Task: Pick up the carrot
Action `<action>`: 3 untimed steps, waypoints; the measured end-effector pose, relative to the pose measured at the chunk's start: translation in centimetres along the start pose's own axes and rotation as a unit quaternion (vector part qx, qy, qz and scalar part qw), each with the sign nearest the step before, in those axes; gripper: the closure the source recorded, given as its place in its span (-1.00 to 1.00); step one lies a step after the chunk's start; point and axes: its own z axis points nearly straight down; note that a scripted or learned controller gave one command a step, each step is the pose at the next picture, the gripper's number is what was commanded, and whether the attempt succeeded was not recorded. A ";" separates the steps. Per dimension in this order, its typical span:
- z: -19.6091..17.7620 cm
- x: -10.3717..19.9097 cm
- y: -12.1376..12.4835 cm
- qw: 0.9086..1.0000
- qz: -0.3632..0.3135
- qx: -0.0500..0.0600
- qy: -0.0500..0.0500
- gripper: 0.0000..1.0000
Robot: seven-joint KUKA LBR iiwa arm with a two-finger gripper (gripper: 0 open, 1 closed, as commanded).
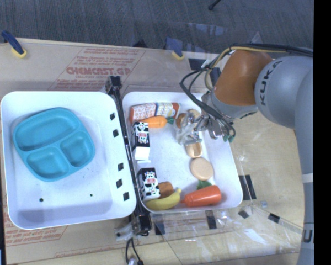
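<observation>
A: The glossy orange plastic carrot (203, 196) with its green top lies at the near edge of the shallow white right bin (231, 164), just right of the smooth yellow banana (164, 201).

B: So the rim could block a finger, or the tapered skin slip. Beyond the carrot?

A: A round tan disc (201, 169), then the metal tool (194, 130). I cannot tell its opening; nothing visibly held.
</observation>
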 end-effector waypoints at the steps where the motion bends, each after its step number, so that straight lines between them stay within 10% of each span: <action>1: 0.2 7.5 4.3 1.000 -0.002 -0.001 0.004 -1.00; 2: 0.0 -1.8 -0.1 0.997 -0.075 0.001 -0.001 -1.00; 3: 0.2 4.7 3.0 0.997 -0.081 -0.002 0.003 -1.00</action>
